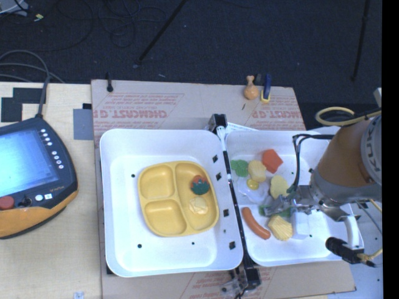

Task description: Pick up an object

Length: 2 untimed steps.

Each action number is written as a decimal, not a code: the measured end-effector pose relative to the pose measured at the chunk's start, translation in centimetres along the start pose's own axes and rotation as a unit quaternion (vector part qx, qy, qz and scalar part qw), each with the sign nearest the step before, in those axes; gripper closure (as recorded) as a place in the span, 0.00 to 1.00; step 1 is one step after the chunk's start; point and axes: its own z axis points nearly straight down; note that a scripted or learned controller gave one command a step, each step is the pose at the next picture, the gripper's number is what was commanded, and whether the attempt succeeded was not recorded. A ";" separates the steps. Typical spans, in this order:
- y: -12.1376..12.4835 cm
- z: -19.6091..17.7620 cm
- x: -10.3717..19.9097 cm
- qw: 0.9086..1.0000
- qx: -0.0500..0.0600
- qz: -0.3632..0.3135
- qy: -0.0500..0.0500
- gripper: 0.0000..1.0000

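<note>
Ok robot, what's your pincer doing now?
Pincer low in right bin, among toy food. Grip unclear. Corn and sausage crowd close.

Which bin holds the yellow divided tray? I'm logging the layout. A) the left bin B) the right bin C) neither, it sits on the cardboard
A: the yellow divided tray lies inside the left bin, while the right bin holds loose toy foods.
</note>
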 end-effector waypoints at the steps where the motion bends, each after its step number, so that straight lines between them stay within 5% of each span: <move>1: 0.4 -1.7 -0.4 1.000 -0.004 0.003 -0.001 1.00; 2: -2.0 -0.7 2.7 1.000 -0.007 0.002 -0.004 1.00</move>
